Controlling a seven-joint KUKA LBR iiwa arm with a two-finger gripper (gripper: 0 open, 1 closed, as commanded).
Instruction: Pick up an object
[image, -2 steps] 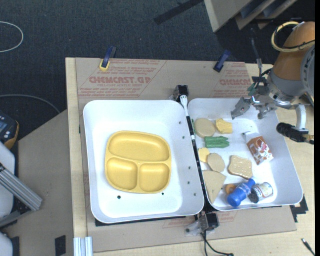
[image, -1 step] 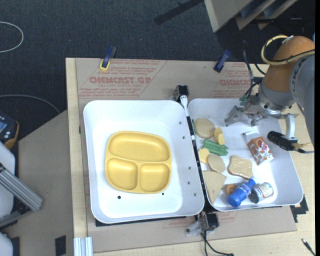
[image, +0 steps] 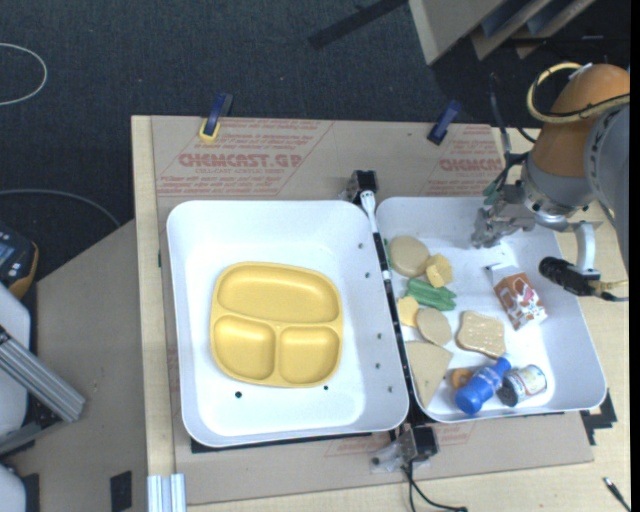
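Overhead, two white bins sit side by side on a table. At lower left, the left bin (image: 190, 330) holds a yellow divided plate (image: 275, 322). At right, the right bin (image: 590, 350) holds toy food: a round biscuit (image: 407, 254), green pea pod (image: 431, 295), toast slice (image: 481, 334), blue bottle (image: 481, 389) and snack packet (image: 519, 299). The gripper (image: 497, 226) hangs at upper right over that bin's far edge; whether its jaws are apart, I cannot tell. Nothing is grasped. Items crowd together, so a descent may nudge neighbours or close on nothing.
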